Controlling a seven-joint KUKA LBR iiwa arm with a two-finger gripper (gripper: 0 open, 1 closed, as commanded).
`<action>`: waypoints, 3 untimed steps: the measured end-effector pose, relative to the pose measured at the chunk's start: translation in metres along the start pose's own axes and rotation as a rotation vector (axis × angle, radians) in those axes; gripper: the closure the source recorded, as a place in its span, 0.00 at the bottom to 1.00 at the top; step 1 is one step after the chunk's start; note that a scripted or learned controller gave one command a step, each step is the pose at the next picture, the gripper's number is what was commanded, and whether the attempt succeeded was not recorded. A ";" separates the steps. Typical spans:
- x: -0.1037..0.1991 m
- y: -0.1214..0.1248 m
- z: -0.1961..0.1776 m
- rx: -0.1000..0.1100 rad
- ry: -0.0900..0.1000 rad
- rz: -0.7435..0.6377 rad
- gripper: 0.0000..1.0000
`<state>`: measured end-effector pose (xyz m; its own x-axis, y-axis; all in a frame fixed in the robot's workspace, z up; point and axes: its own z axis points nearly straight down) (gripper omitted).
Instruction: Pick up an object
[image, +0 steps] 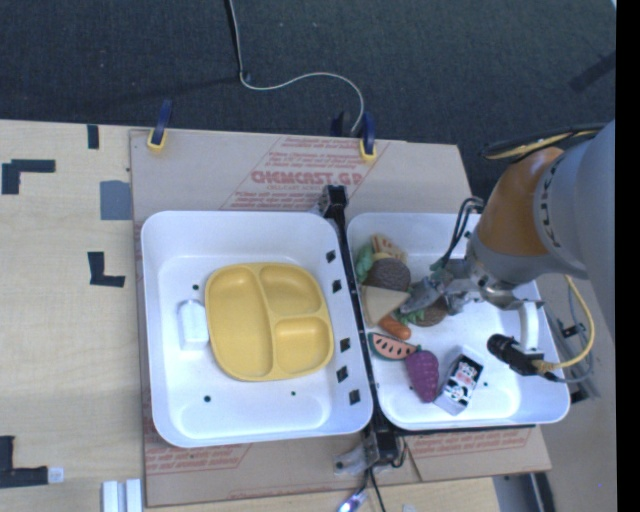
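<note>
The end effector is low in the right white bin, at its middle left, among a cluster of small toys. Its tip sits over a dark brown rounded toy; whether it grips that toy, or how its tip is set, cannot be told from this slanted view. Just left of it lies a small orange carrot-shaped toy, and above that a brown ridged lump beside a green and tan piece. Below are a red watermelon-slice toy, a purple grape-like toy and a black and white patterned block. The toys crowd the bin's left half, near the divider; its right half, under the grey arm, has bare floor. The left white bin holds a yellow sectioned plastic tray and a small white block. Both bins rest on the counter.
</note>
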<state>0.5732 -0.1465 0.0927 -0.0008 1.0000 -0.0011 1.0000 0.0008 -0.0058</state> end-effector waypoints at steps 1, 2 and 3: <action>0.046 -0.024 -0.099 -0.009 0.003 -0.005 1.00; 0.044 -0.025 -0.093 -0.001 0.002 -0.001 0.00; 0.041 -0.025 0.014 -0.001 0.000 -0.001 0.00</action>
<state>0.5485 -0.1051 0.0784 -0.0016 1.0000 -0.0009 1.0000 0.0016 -0.0052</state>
